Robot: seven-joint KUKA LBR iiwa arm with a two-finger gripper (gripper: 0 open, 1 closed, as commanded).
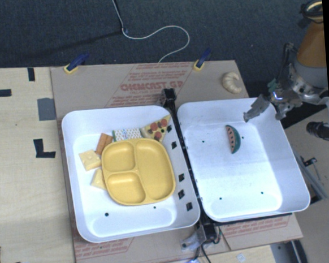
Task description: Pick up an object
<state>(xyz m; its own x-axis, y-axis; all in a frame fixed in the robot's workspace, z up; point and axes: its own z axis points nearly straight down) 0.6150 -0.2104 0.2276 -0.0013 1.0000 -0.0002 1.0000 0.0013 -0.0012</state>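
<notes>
A small watermelon slice [233, 138] lies in the right bin [272, 199], near its far middle. My gripper [266, 111] hovers over the far right corner of that bin, to the right of the slice and apart from it. It is open, with one finger [253, 111] pointing left towards the slice and nothing between the fingers. In the left bin [132, 227] a yellow divided plate [138, 171] lies flat. Around it are a pale cracker [89, 159], a brown cracker [103, 142], a pizza slice [158, 127] and a chequered piece [126, 134].
A beige lump [232, 82] rests on the cardboard behind the right bin. Black clips [169, 96] join the bins along the middle seam. Blue and yellow clamps [76, 62] hold the cardboard's far edge. A white cable [156, 32] loops across the dark floor.
</notes>
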